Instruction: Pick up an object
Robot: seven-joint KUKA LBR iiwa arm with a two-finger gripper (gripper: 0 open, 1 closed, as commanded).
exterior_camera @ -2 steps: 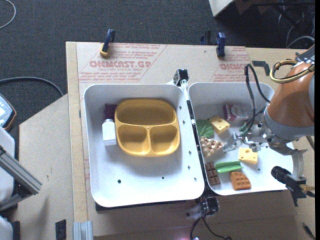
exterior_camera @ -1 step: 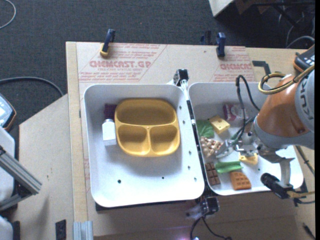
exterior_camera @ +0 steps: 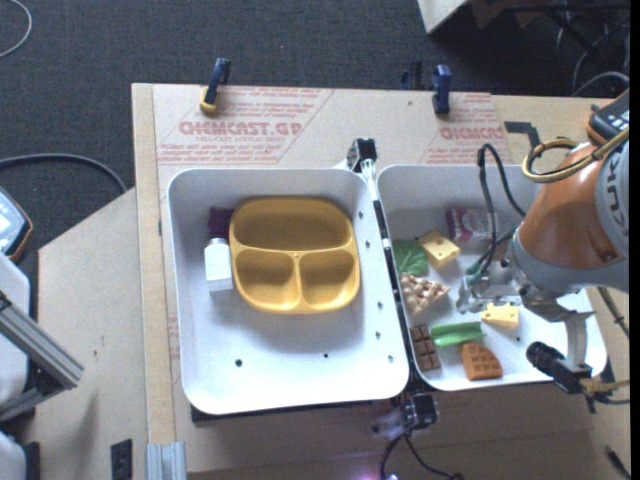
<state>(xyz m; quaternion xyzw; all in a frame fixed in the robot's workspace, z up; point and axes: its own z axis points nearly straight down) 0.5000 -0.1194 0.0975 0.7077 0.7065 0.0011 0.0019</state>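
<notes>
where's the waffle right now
The waffle lies in the right bin, near its front edge, just right of the chocolate bar and below the green pod.

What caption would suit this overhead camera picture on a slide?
Robot arm reaching over the right bin of toy food, beside a left bin holding a yellow divided tray.

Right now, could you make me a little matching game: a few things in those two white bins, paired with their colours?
Things:
1. divided tray
2. small bottle
3. waffle piece
4. chocolate bar

Colours:
A. dark brown
B. yellow
C. white
D. orange

Pairs: 1-B, 2-C, 3-D, 4-A
</notes>
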